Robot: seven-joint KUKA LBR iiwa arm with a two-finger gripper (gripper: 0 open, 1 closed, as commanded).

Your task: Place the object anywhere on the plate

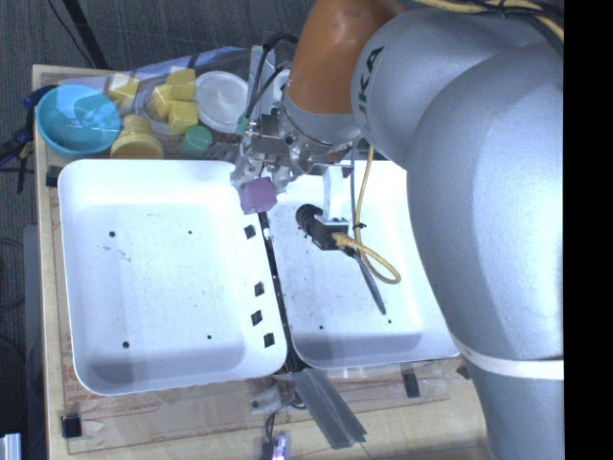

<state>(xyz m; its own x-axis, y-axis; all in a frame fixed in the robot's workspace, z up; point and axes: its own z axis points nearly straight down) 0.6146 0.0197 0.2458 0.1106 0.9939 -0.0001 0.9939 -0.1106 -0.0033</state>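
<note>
Off the back-left corner of the left bin (144, 276), outside its rim, sits a blue bowl (77, 121), then yellow blocks (172, 99) and a white plate-like dish (222, 99), crowded together on the bench; if that dish is the target plate, the clutter around it leaves little room, and a release off centre could drop the object among the blocks. At the back end of the ridge where the two bins meet, the gripper (257, 188) points down with a small purple block (257, 196) held at its fingertips, seemingly pinched between them; the hold looks shallow, so the block could slip during travel and land in either bin. On the grey arm (460, 132), vertical lettering beside the orange band reads as KUKA, partly cut off; no other writing can be read.
</note>
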